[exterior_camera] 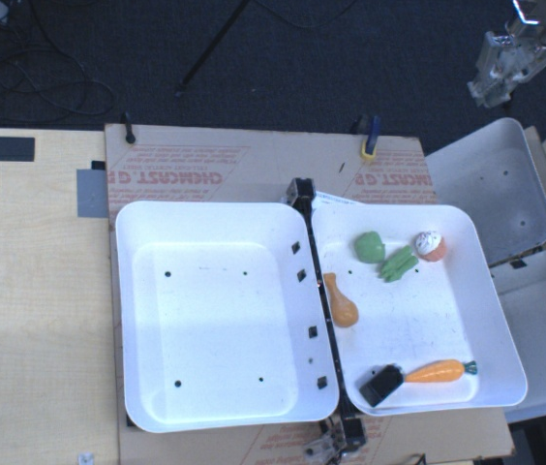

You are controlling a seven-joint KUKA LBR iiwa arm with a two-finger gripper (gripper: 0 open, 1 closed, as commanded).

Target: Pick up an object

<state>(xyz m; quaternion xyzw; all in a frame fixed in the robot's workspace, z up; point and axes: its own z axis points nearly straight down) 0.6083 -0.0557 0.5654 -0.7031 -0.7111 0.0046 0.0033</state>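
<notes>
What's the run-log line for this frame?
gripper: raised off bench, top right, nothing held | right bin: carrot, black block, green pepper | grasp: not started

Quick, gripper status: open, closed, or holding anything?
Gripper: raised off past the right bin's far corner, away from the objects; open or closed cannot be told from this view.

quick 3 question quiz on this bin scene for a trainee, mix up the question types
1. True or false: the carrot lies in the left bin.
2. Which item lies closest to the divider between the bins? A) orange gourd B) carrot C) radish-like ball
3. Fill in: the black block touches the carrot's ____ end.

Key
1. False, it lies in the right bin.
2. A
3. Pointed, away from its green top.
</notes>
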